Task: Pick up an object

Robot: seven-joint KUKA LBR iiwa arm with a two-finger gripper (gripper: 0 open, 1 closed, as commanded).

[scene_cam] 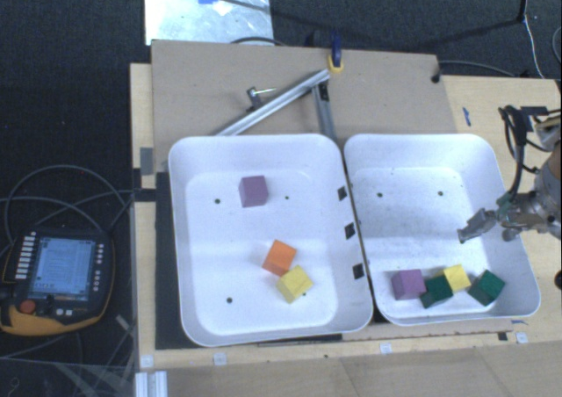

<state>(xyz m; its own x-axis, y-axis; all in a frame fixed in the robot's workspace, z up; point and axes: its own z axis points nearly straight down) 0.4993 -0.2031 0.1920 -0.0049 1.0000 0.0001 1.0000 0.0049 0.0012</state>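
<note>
My gripper [481,226] hangs over the right side of the right bin [421,154], reaching in from the right edge. It is seen at an angle and nothing shows in its grasp. Below it, along the bin's front wall, sits a row of cubes: a purple one [407,283], a dark green one [435,290], a yellow one [457,277] and a green one [487,286]. The left bin [202,167] holds a purple cube [253,191] near the back, plus an orange cube [279,256] touching a yellow cube [295,283] toward the front.
A metal bar [277,101] lies on the brown board behind the bins. A teach pendant [54,277] with cables rests on the floor at the left. The arm's cabling [518,136] stands at the right edge.
</note>
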